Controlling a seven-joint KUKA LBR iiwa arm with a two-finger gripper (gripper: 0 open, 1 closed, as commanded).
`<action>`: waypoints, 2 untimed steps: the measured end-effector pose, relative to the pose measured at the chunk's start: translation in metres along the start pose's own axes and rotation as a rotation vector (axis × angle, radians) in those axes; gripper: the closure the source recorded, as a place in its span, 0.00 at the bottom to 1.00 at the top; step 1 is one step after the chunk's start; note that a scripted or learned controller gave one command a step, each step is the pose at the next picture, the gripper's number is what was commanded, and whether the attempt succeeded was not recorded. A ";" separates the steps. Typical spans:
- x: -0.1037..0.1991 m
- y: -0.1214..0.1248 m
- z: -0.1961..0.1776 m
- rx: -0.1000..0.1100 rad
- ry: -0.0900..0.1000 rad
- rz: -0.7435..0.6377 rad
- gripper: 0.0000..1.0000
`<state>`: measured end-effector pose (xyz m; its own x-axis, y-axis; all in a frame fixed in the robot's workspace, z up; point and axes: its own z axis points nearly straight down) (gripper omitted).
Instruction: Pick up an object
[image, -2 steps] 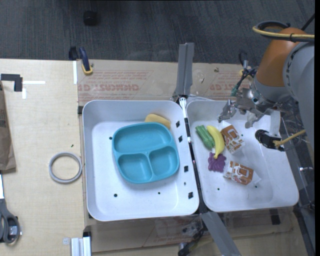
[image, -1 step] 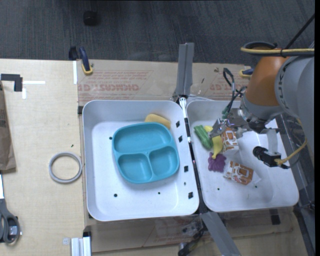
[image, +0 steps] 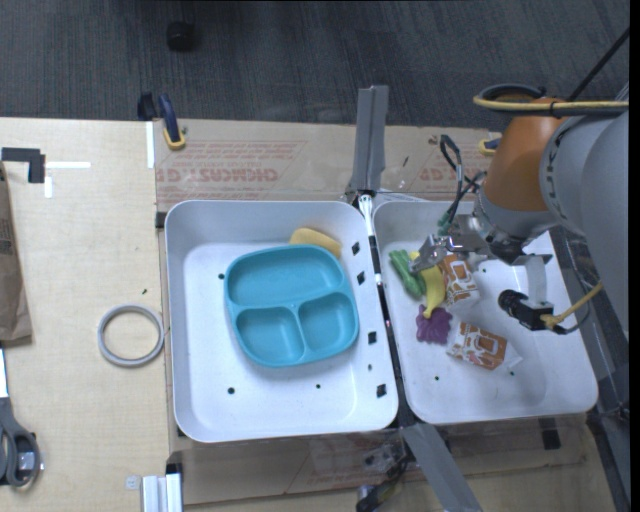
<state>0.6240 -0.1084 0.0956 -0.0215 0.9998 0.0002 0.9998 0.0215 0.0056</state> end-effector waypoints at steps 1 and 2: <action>-0.002 0.000 -0.009 0.000 -0.001 0.004 1.00; 0.090 0.037 -0.096 0.006 -0.001 0.011 1.00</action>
